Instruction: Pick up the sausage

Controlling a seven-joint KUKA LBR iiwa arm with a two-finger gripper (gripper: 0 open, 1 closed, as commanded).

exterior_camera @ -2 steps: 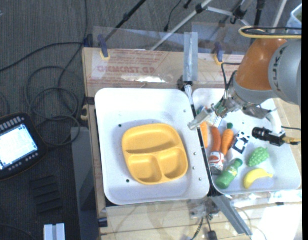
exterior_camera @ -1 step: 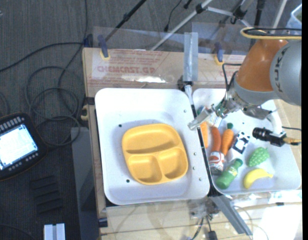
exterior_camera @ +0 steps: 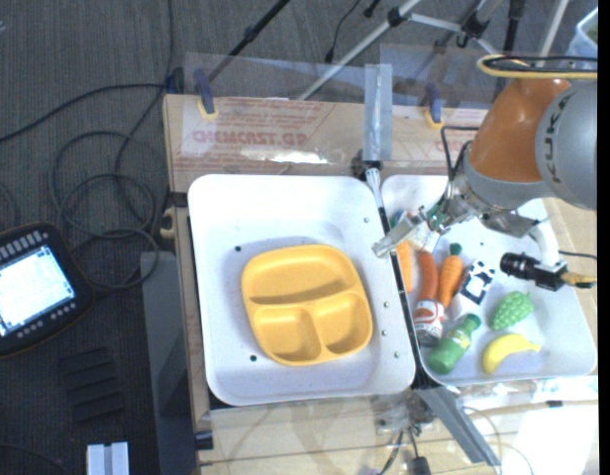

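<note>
In the camera view, the gripper hovers at the right bin's left edge; whether it is clenched cannot be told. The sausage lies just below it, between two carrots, apart from the tips.

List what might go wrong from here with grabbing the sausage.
1. The sausage lies tight against two carrots, so the gripper hovering above may catch a carrot instead.
2. It sits close to the right bin's left wall, leaving little room on that side; the gripper might strike the rim.
3. A small bottle and a ball crowd the lower end and could get knocked.
</note>
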